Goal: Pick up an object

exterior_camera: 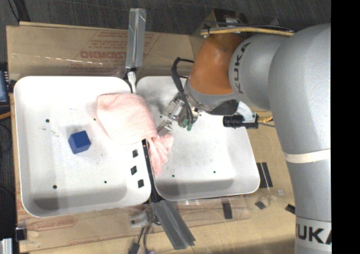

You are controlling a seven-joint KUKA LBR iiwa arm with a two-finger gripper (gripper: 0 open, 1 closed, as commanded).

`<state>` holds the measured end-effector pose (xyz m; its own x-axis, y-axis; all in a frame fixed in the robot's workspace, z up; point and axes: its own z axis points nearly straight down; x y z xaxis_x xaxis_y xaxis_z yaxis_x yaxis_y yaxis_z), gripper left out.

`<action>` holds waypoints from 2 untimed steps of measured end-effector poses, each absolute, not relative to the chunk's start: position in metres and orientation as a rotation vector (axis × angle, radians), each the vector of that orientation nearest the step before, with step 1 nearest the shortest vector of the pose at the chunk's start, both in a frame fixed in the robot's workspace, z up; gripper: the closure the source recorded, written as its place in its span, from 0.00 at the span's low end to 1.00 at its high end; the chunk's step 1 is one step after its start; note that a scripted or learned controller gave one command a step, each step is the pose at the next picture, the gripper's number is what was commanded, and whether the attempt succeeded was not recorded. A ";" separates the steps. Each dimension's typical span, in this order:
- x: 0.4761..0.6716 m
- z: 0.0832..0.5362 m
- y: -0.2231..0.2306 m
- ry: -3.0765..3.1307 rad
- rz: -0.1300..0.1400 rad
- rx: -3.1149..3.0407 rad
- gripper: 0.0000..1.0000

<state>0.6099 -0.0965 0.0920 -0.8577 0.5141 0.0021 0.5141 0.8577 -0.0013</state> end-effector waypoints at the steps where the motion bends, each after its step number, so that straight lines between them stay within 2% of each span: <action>1: 0.630 0.093 -0.097 -3.004 0.000 -0.927 0.00; 2: 0.631 0.104 -0.096 -3.008 0.000 -0.921 1.00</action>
